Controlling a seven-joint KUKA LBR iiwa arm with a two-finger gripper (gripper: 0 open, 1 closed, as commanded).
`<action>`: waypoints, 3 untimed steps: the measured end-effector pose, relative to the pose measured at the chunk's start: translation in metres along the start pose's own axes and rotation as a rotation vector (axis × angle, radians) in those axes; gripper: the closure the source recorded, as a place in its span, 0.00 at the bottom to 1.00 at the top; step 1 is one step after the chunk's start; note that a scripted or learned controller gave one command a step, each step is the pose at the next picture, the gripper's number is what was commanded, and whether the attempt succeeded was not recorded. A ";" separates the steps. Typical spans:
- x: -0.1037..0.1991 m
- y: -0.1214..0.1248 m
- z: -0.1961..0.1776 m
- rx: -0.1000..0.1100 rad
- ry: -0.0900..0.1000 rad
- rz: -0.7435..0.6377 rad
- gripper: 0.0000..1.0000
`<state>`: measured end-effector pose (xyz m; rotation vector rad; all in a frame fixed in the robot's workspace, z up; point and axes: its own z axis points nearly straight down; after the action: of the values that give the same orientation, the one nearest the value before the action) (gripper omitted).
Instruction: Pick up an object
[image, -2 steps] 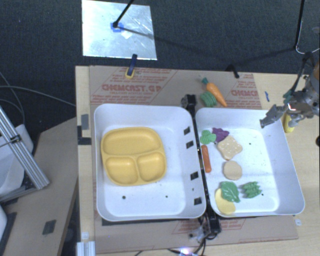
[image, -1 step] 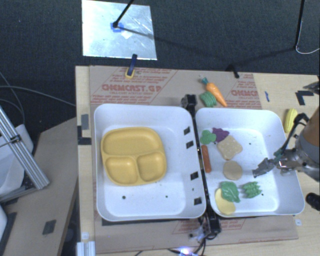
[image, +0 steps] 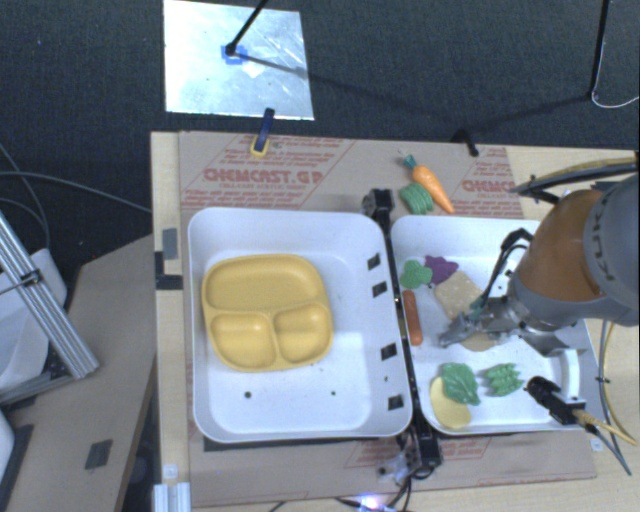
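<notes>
The tool hangs low in the right bin, right over the tan bread slice; I cannot tell its state from here.

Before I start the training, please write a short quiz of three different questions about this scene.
1. True or false: the yellow divided tray lies in the left bin.
2. Which toy lies outside both bins, on the cardboard? A) carrot B) hot dog C) purple piece
3. Fill in: the gripper hangs over the ____ bin.

Key: 1 true; 2 A; 3 right.
</notes>
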<state>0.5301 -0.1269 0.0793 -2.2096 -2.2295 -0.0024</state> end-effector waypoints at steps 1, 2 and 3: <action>-0.085 0.046 -0.020 -0.010 -0.010 0.011 0.00; -0.081 -0.011 -0.009 -0.011 -0.005 0.012 0.00; -0.040 0.055 -0.006 -0.009 -0.003 -0.001 0.00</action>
<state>0.5855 -0.1663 0.0855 -2.2141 -2.2370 -0.0082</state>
